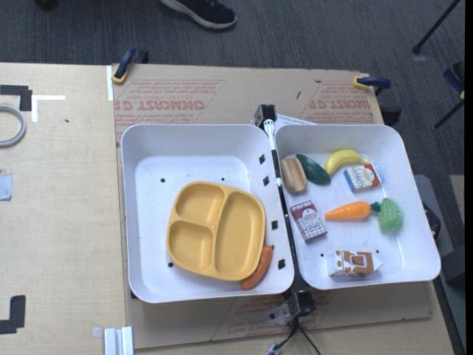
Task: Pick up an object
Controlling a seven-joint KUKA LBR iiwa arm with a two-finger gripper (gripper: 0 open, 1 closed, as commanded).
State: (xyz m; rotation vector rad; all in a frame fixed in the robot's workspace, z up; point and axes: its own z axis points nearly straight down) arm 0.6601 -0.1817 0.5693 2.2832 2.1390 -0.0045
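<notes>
The right bin (pixel 414 198) holds several toy foods: a yellow banana (pixel 344 158), a dark green vegetable (pixel 313 168), a tan bread roll (pixel 293 174), a white and blue carton (pixel 362 177), an orange carrot (pixel 348 212), a green leafy piece (pixel 389 214), a dark red box (pixel 308 221) and a small white and orange carton (pixel 352 264). In the left bin (pixel 148 168) lies a yellow divided plate (pixel 216 229), with an orange sausage (pixel 257 268) against its lower right rim.
Both bins rest on a cardboard sheet (pixel 192 98) held by blue clamps (pixel 126 63) at the back corners. A black clip (pixel 265 115) joins the bins at the back. A person's shoe (pixel 196 2) stands on the floor beyond the bench.
</notes>
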